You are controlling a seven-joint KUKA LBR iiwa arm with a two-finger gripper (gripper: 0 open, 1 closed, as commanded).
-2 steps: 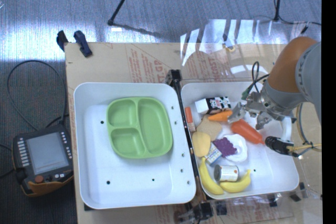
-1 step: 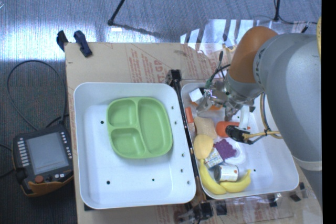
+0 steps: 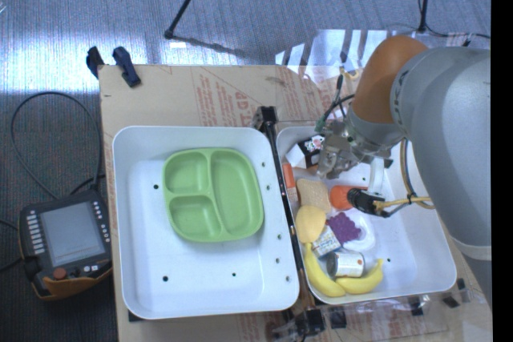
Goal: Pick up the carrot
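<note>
An orange carrot lies in the right bin, near its middle, between a tan block and a black-and-yellow part of the arm. My gripper hangs low over the bin's far left part, just above and left of the carrot, under the grey wrist with the orange band. Its tip is close to the tan block. The wrist hides the bin's far side.
The right bin also holds a lemon, purple grapes, a small can, a banana and an orange piece at its left wall. A green divided plate sits in the left bin.
</note>
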